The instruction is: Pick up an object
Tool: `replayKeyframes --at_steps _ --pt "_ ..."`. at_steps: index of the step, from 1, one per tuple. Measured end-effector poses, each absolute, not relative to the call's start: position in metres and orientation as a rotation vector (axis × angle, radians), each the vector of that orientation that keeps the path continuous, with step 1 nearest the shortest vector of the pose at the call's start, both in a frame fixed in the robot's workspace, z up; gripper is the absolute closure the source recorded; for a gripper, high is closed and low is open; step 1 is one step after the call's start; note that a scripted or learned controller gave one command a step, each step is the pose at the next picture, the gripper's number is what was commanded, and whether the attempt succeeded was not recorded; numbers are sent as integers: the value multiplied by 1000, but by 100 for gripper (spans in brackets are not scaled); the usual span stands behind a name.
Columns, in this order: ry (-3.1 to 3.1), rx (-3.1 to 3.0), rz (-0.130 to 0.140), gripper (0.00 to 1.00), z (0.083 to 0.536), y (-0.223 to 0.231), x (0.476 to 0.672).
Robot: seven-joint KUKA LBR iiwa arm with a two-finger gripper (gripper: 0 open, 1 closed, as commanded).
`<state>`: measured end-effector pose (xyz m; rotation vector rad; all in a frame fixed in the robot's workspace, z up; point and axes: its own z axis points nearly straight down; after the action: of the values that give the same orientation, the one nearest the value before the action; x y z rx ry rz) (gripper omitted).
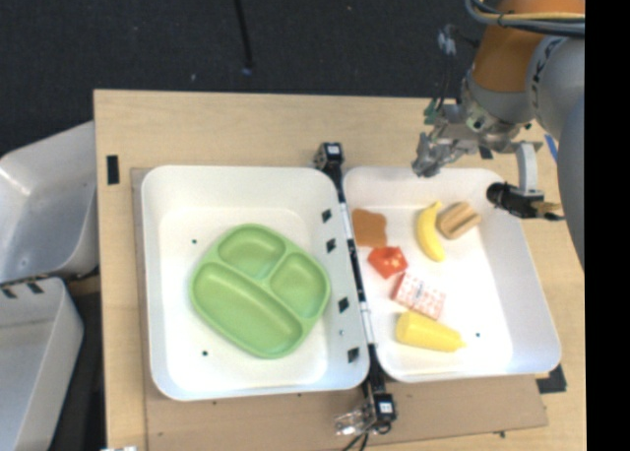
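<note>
Presently: pincer point(430, 165) poised over the right bin's point(532, 336) far rim, grip state indiscernible. Banana point(428, 231), bread roll point(457, 220), red pepper point(387, 262) lie loose, ready for picking.

A wooden bench point(246, 129) carries two shallow white bins side by side, joined along their inner edges by black clips point(328, 155). The left bin point(162, 360) holds a green divided plate point(259, 289) with three compartments, lying flat near its centre. A white moulded object point(39, 203) stands just beside the bench's left edge. The surrounding floor point(148, 16) is dark.
</note>
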<state>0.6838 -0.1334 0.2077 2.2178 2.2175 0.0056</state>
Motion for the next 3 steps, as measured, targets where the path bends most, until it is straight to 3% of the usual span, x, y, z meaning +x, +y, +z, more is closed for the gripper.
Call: replayKeyframes --at_steps 1,3 --pt "2221 2217 4 100 226 -134 685" --pt "2226 2218 -3 100 220 -36 631"
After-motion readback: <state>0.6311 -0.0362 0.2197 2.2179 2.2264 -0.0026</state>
